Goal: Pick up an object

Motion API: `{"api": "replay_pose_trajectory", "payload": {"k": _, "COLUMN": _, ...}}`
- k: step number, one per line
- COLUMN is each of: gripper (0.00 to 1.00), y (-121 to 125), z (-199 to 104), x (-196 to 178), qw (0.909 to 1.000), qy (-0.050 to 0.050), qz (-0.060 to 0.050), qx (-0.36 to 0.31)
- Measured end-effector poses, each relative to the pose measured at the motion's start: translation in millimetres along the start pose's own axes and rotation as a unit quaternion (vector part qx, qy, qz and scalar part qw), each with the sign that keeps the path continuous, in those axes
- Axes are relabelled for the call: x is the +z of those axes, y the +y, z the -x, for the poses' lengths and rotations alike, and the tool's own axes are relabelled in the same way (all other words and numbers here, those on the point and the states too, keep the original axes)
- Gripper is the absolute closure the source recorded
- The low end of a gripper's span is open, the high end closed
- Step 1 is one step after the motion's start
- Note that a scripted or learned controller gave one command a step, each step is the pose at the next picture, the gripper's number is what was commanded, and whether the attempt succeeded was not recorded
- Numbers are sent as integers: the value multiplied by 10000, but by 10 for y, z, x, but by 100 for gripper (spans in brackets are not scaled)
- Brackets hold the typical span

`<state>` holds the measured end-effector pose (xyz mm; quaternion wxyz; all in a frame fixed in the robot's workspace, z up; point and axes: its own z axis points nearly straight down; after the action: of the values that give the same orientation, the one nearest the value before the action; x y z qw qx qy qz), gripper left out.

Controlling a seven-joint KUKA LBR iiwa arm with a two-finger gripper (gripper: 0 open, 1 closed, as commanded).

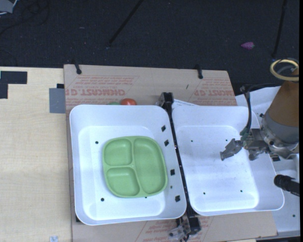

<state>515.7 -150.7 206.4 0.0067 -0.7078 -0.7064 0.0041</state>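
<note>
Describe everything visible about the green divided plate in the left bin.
The pale green, plastic-looking divided plate is a rounded square with three compartments: two smaller ones on the view's left and one long one on the right. It lies flat and upright, slightly rotated, on the floor of the left shallow white bin, near its middle. Its compartments hold nothing, and nothing else touches it.

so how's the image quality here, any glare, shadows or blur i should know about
Camera view: even, soft light with no hard glare; the white bins are bright yet keep their edges. The green divided plate is crisp with only faint shading in its compartments. The gripper looks slightly soft and casts a weak shadow on the right bin's floor. The top background is dark and grainy.
</note>
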Motion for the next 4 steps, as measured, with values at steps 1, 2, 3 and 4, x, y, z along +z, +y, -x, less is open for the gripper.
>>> {"api": "replay_pose_trajectory", "payload": {"k": 1, "gripper": 0, "y": 25, "z": 2, "x": -57, "qw": 10000, "qy": -11, "qz": 57, "qx": -10}}
{"api": "replay_pose_trajectory", "payload": {"k": 2, "gripper": 0, "y": 101, "z": -28, "x": 416, "qw": 10000, "qy": -6, "qz": 37, "qx": -11}}
{"api": "replay_pose_trajectory", "payload": {"k": 3, "gripper": 0, "y": 144, "z": 56, "x": 940, "qw": 10000, "qy": -8, "qz": 40, "qx": -7}}
{"api": "replay_pose_trajectory", "payload": {"k": 4, "gripper": 0, "y": 146, "z": 48, "x": 1197, "qw": 10000, "qy": -13, "qz": 58, "qx": -2}}
